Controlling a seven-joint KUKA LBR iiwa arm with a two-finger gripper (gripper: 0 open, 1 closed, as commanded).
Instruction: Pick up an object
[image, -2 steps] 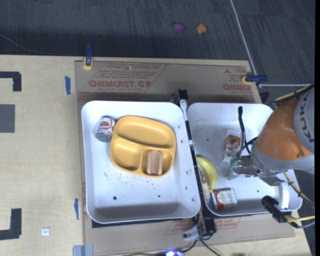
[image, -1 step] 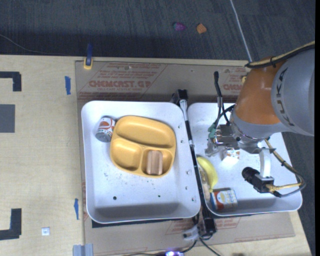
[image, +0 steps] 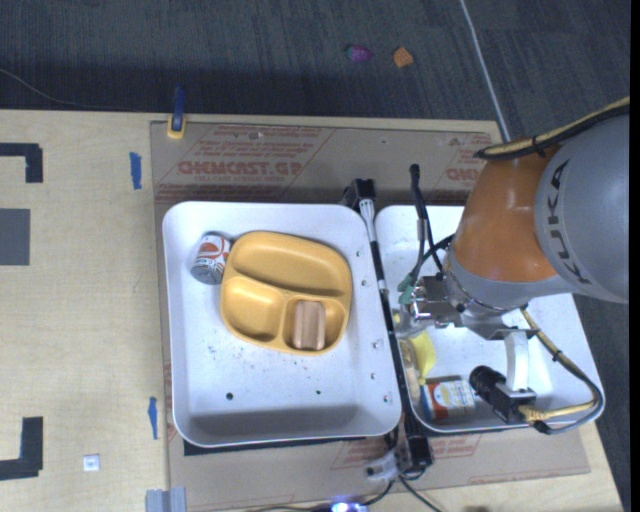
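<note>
My gripper (image: 413, 310) hangs low over the left side of the right bin (image: 570, 330), close to the wall between the two bins. Just below it lies a small yellow object (image: 423, 352), partly covered by the wrist. A small jar with an orange and white label (image: 449, 397) lies on its side in that bin's front left corner. In the left bin (image: 200, 390) a yellow divided plate (image: 270, 275) holds a tan block (image: 308, 324) in its right compartment. A crushed can (image: 209, 257) rests against the plate's upper left edge.
The grey and orange arm (image: 520, 235) covers most of the right bin. Black cables (image: 420, 215) run down between the bins. The bins stand on a brown cardboard sheet (image: 300, 150) on the pale bench. The front half of the left bin is bare white floor.
</note>
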